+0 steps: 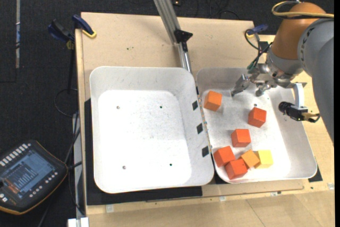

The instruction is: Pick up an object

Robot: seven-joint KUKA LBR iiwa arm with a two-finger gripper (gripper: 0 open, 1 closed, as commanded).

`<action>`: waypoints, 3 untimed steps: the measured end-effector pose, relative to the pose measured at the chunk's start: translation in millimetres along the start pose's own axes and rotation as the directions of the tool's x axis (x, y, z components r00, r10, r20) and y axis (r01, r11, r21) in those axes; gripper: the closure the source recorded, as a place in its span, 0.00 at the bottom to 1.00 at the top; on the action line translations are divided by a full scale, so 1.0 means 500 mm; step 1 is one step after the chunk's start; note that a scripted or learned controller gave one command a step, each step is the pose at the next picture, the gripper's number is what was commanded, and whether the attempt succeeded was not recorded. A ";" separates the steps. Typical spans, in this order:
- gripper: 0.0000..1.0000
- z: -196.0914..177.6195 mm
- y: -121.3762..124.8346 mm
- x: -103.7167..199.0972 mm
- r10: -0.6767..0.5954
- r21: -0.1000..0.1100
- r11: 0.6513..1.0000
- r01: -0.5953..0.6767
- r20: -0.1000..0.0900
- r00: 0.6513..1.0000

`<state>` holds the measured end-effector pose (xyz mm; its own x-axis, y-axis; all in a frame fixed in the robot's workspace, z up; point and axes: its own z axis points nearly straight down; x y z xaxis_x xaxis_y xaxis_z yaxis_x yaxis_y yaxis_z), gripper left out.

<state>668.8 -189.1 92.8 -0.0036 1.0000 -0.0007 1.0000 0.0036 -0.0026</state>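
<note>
The right bin (297,141) holds several small blocks. An orange block (213,100) lies near its left wall, and a red block (257,117) sits mid-bin. A red-orange block (240,137) lies below that. At the front, two red blocks (229,162), an orange block (250,159) and a yellow block (264,158) cluster together. My gripper (246,91) hangs over the back part of the right bin, between the orange block and the red block and a little behind both. Its fingers are spread open with nothing between them.
The left bin (106,82) sits beside the right one on the wooden bench. A slanted metal pole (164,2) runs down to the gap between the bins. A teach pendant (26,173) lies off the bench at lower left.
</note>
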 end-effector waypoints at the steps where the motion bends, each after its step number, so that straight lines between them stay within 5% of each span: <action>1: 1.00 -0.027 0.002 0.000 0.000 -0.005 1.000 0.000 0.001 1.000; 3: 1.00 -0.234 0.024 0.015 0.000 -0.011 1.000 0.000 0.002 1.000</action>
<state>681.0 -181.3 210.0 -0.0032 1.0000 -0.0022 1.0000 0.0033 0.0082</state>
